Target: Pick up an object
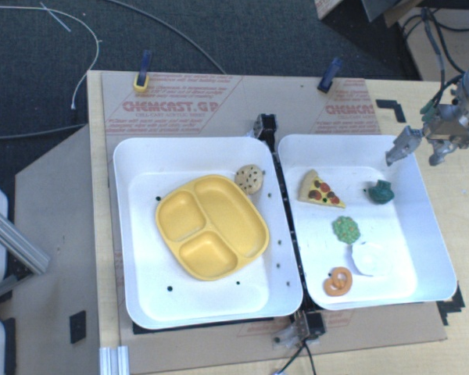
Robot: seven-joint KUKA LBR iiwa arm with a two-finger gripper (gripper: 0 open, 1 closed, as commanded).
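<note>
The gripper (419, 148) hung over the right bin (430, 233) at its two o'clock corner, fingers spread apart with nothing between them. In that bin a pizza slice (321, 190) lay at ten o'clock, a dark green toy (381, 192) at one o'clock, a green broccoli piece (345, 229) near the middle, a white disc (369, 258) just below it, and an orange ring (338, 281) at seven o'clock. The left bin (141, 287) held a yellow divided tray (211, 226), with a cookie (249, 178) touching its one o'clock edge.

Bare floor surrounds the pizza slice (321, 190), while the broccoli (345, 229) touches the white disc (369, 259).
</note>
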